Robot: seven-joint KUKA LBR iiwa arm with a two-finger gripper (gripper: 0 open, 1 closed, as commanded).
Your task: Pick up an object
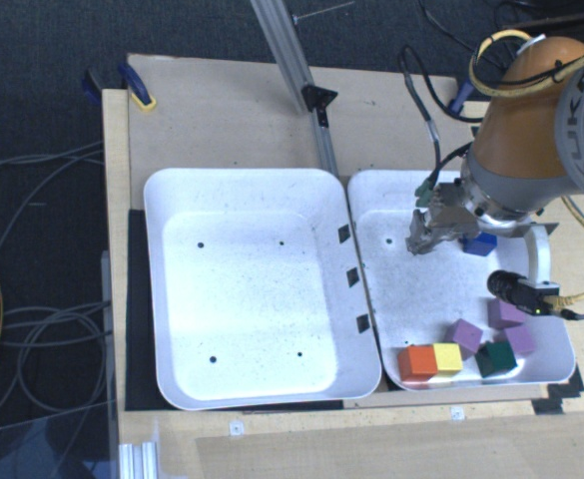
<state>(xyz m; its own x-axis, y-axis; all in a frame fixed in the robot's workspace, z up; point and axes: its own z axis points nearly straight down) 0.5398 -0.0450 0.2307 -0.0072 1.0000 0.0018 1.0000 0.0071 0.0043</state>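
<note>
My gripper (420, 241) hangs over the upper middle of the right bin (401, 287), its fingers pointing down toward the bare bin floor. A blue block (480, 244) lies just to its right, partly hidden by the wrist. Along the bin's near edge sit an orange block (418, 361), a yellow block (447, 357), a green block (493, 358) and several purple blocks (468, 333). Nothing shows between the fingers.
The left bin (242, 287) lies beside the right one, with small black clips (352, 276) on the shared wall. A slanted metal pole (290, 58) rises behind the bins. Cables trail on the floor at the left.
</note>
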